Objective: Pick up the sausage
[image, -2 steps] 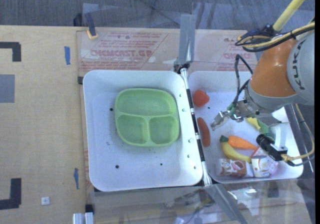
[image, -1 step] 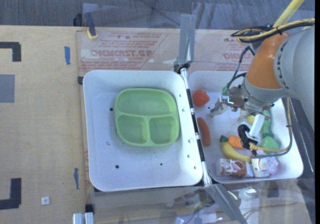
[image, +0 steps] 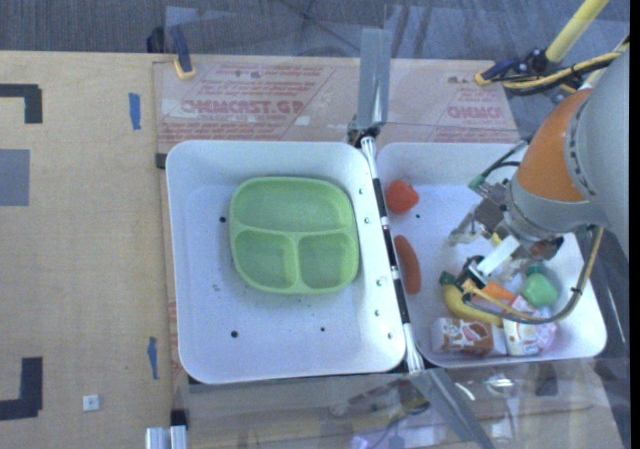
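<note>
The sausage (image: 407,263) is a short reddish-brown link lying lengthwise by the left wall of the right bin (image: 432,169). My gripper (image: 482,239) hangs over the middle of that bin, to the right of the sausage and apart from it. The arm's grey wrist and orange band cover most of it from above. Nothing shows between it and the sausage.
A red round toy (image: 401,196) sits just behind the sausage. A yellow banana (image: 464,304), a green piece (image: 540,288) and two small packets (image: 466,335) crowd the bin's front right. The left bin (image: 190,267) holds a green divided plate (image: 294,234).
</note>
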Robot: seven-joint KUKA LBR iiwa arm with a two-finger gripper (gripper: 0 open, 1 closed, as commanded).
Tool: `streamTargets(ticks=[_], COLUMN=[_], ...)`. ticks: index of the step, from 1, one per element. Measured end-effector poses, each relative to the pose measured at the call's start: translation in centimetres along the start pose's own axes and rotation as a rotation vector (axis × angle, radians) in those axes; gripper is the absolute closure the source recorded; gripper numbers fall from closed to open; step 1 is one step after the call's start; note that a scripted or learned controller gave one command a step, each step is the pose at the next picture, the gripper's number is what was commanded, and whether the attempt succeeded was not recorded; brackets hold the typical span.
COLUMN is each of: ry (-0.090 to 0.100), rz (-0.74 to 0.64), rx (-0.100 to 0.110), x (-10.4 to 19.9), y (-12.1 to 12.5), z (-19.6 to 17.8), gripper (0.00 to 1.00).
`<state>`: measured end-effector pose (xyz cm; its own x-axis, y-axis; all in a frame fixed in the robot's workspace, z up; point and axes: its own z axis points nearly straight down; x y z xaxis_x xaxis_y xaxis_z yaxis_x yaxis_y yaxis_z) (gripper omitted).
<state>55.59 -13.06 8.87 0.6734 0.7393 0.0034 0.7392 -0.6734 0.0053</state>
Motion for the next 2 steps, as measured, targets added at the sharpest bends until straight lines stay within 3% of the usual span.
streamTargets(ticks=[1,2], ry=[-0.003,0.001], rz=[0.204,0.526], rx=[0.000,0.013], x=[5.3,1.7], y=[2.8,9.5], z=[0.1,0.2], gripper=[0.00,0.00])
